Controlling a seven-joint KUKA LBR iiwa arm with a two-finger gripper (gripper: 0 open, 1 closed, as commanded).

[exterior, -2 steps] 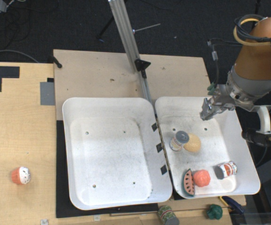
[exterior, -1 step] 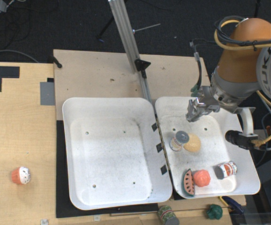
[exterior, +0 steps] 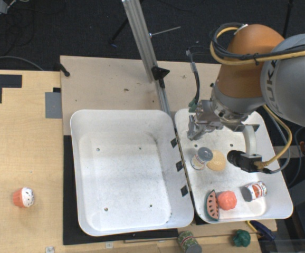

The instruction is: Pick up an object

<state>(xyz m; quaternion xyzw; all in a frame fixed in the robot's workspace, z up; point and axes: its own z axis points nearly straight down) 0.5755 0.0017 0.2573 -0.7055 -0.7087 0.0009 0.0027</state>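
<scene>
**Claw over the far left of the right bin, objects lying nearer**

The claw [exterior: 194, 129] hangs over the far left part of the right bin [exterior: 277, 207], close to that bin's left wall; seen from above, how far it is open cannot be told, nor whether it has hold of anything. The grey arm [exterior: 250, 62], with its orange band, reaches in from the right and covers the bin's far right corner.

Just near of the claw stands a small jar [exterior: 202, 156] with a grey lid; a pale yellow lump [exterior: 217, 163] is touching it on the right. Nearer still, along the bin's near edge, lies a watermelon slice [exterior: 211, 205] with its green rind turned left; an orange-red ball [exterior: 227, 200] rests against its right side; a red-and-white can [exterior: 254, 191] lies on its side a little to the right of the ball, apart from it.

The left bin [exterior: 121, 178] sits beside the right one, their walls touching; a slanted aluminium rail [exterior: 144, 41] rises from the far end of that seam. Both bins rest on the desk [exterior: 105, 83]. Outside the bins, at the near edge, a dark can [exterior: 187, 241] and a green lump [exterior: 241, 238] lie well apart from each other; far off to the left, on pale wood, rests a red-and-white ball [exterior: 24, 197].
</scene>
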